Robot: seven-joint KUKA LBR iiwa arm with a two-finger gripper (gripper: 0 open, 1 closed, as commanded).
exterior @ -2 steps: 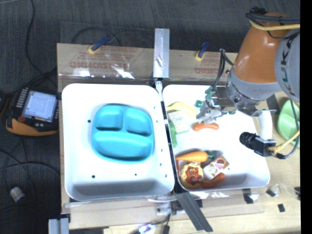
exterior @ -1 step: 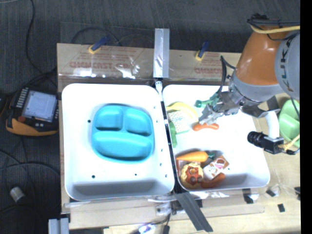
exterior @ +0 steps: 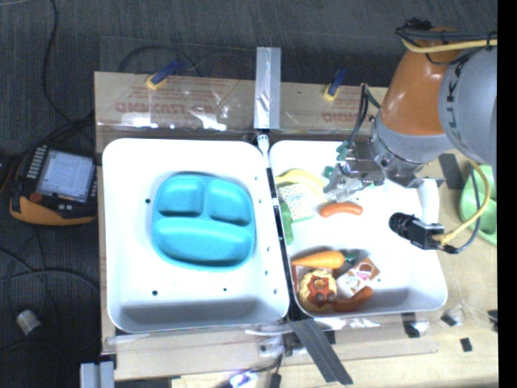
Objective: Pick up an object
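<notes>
My arm (exterior: 440, 95) reaches in from the upper right of the frame, my gripper (exterior: 346, 186) hanging right of centre.

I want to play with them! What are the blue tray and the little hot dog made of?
The blue tray looks like smooth moulded plastic: one even colour, rounded compartments, a soft sheen. The hot dog in the right bin looks like toy plastic too, glossy and evenly orange-red, though it is too small to be sure.

We're looking down at a slant from above the counter (exterior: 472, 297), both white bins (exterior: 129, 241) in frame.
</notes>
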